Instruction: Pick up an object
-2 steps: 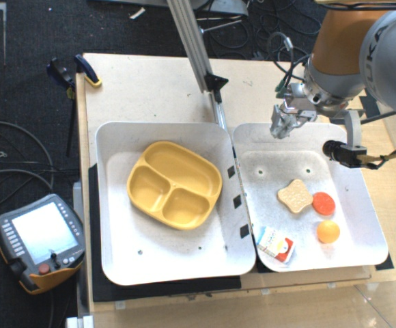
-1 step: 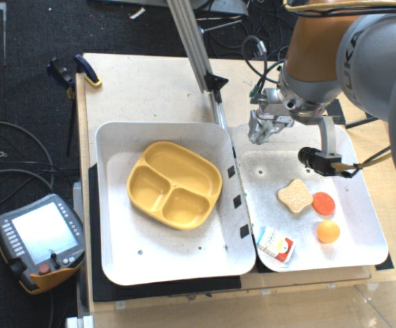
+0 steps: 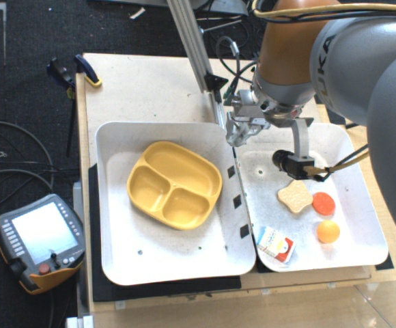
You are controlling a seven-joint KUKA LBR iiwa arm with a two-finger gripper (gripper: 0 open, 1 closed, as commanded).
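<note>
We count two shallow white bins on the bench (image 3: pixel 143 87): the left bin (image 3: pixel 109 203) and the right bin (image 3: pixel 356 198). The left bin holds one thing, a yellow divided tray (image 3: pixel 175 184) with three compartments. In the right bin we count four small things, one of each kind: one toast slice (image 3: pixel 295 197), one red disc (image 3: pixel 323 203), one orange ball (image 3: pixel 328 231) and one small carton (image 3: pixel 276 244). We also see one clamp (image 3: pixel 82 70) on the bench and one control pendant (image 3: pixel 37 238) beside it.
</note>
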